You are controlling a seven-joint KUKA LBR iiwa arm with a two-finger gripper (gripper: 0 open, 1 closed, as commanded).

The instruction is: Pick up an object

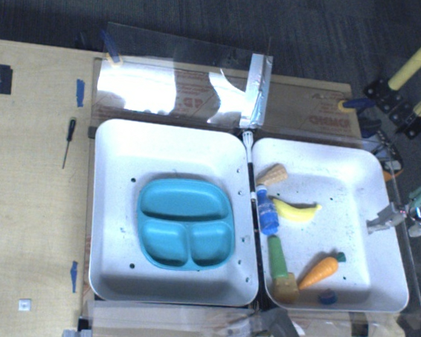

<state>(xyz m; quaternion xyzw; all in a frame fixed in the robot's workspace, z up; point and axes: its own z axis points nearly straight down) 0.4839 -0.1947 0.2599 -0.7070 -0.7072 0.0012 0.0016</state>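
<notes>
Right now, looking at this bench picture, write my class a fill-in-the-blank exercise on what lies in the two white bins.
1. The blue three-compartment plastic tray lies in the ____ bin.
2. The yellow toy banana lies in the ____ bin.
3. The toy carrot with green leaves is ____ in colour.
4. The tray has ____ compartments.

Missing words: left; right; orange; three.
</notes>
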